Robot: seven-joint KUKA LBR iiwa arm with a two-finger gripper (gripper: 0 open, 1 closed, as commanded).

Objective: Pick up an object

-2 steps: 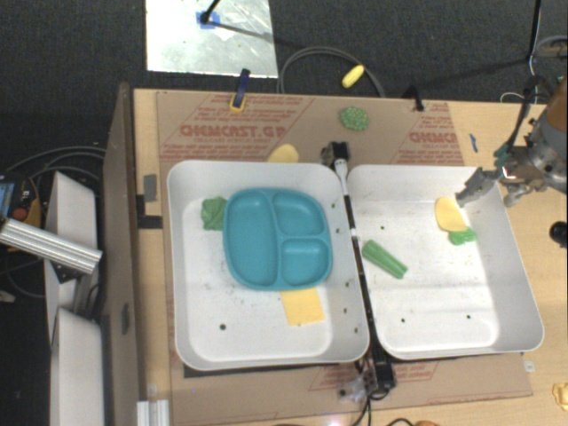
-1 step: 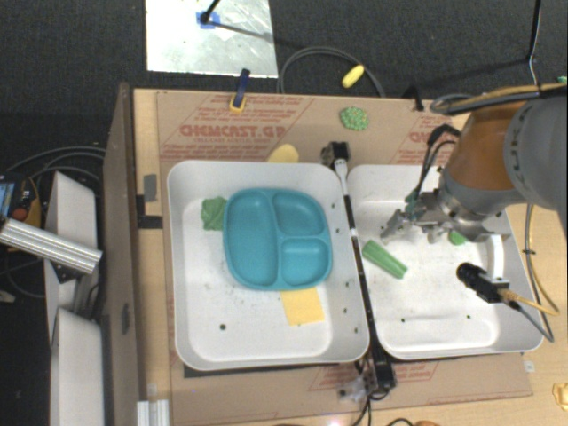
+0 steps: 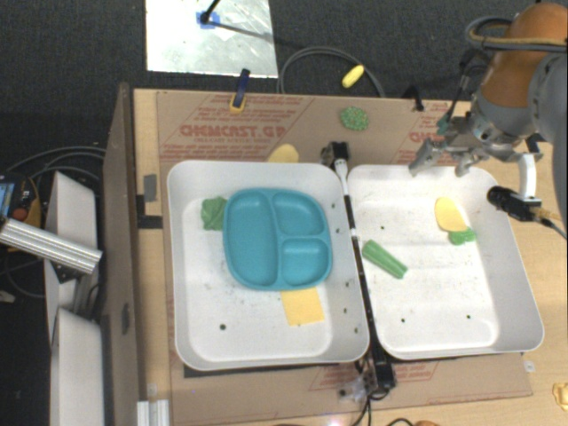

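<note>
My gripper [image 3: 441,160] hangs over the far edge of the right bin [image 3: 497,327], its two fingers spread apart with nothing between them. A yellow piece [image 3: 450,213] with a small green bit [image 3: 461,236] at its lower side lies in that bin, a little nearer than the gripper. A long green piece [image 3: 383,258] lies close to the bin's left wall. In the left bin [image 3: 191,327] rests a blue divided tray [image 3: 276,238], with a green leaf-like piece [image 3: 213,212] at its left and a yellow square slice [image 3: 303,307] at its near side.
On the cardboard behind the bins lie a round green thing [image 3: 355,118], a yellow rounded piece [image 3: 284,154] and a yellow-tipped cable end [image 3: 353,76]. A shiny sheet [image 3: 211,25] lies further back. A grey bar [image 3: 49,245] juts in at the left.
</note>
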